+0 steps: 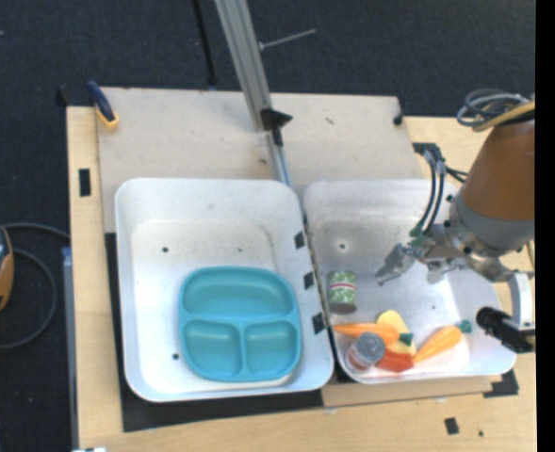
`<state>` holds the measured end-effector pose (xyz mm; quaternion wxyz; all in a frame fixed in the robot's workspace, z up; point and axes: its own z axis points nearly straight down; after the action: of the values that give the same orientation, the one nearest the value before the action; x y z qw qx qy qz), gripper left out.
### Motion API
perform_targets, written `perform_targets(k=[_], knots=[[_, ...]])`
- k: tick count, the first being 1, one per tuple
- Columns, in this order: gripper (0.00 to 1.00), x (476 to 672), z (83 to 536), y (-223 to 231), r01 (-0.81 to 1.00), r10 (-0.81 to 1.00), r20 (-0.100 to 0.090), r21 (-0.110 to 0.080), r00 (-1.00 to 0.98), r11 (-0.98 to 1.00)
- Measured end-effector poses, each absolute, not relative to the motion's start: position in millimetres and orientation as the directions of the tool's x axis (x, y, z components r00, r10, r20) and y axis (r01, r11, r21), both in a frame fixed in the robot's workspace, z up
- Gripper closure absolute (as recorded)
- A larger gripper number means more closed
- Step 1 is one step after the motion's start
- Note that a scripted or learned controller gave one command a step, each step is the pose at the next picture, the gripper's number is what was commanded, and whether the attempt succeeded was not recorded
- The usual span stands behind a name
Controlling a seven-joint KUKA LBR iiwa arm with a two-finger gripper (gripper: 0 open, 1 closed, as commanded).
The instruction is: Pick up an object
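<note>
Objects to pick: one blue tray (240, 336) in the left bin (136, 215), then in the right bin (352, 201) one can (342, 290), one jar (365, 349) and two carrots (439, 344) crowded together. My gripper (401, 260) hangs open and empty above them; I could nudge neighbours and miss.

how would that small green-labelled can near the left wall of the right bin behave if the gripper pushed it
The small green-labelled cylindrical can looks rigid, so it probably won't deform. It appears to stand upright and taller than wide, so a high push may tip it, after which it could roll. It sits by the right white bin's left wall, which may crowd the gripper.
</note>
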<state>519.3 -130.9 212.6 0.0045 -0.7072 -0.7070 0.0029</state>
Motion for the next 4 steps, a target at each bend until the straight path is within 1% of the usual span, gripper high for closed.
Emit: perform_targets(k=[1,2,3,4], knots=[[0.0,522.0,218,-131,1.0,1.0,0.001,0.001,-0.002,0.002],[0.0,522.8,175,-128,1.0,1.0,-0.001,-0.002,0.001,-0.001],[0.0,531.7,119,-131,1.0,1.0,-0.002,-0.002,0.002,-0.002],[0.0,532.9,102,-137,1.0,1.0,-0.01,0.007,0.007,-0.007]])
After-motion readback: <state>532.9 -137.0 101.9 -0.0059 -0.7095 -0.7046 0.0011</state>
